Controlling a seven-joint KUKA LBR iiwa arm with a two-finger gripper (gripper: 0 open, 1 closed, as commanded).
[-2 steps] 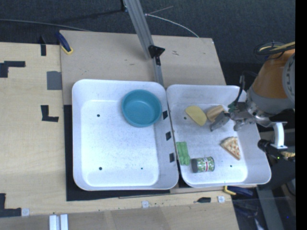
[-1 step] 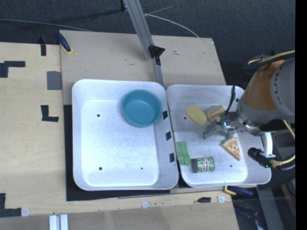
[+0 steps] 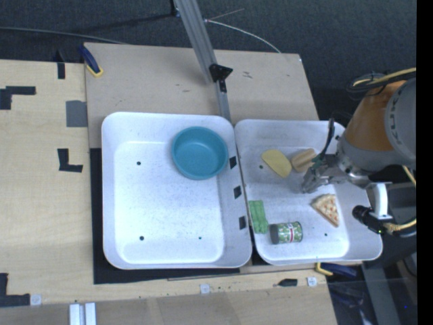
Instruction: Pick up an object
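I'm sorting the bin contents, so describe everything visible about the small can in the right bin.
The can is a short cylinder lying on its side near the front of the right bin. Its label looks green with a white and red band, and its left end looks dark. It rests on the bin floor, just right of a flat green packet, apart from the gripper.

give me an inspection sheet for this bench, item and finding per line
surface: wooden bench bearing two white bins side by side, left bin and right bin
job's things: blue bowl upright in the left bin; in the right bin a yellow piece, a tan piece, a pizza slice, a green packet and a small can on its side
clutter: black tape marks on the bench
grippers: gripper low in the right bin, between the tan piece and the pizza slice
cables: thin wire behind the bins
surroundings: slanted metal pole at the back; dark floor
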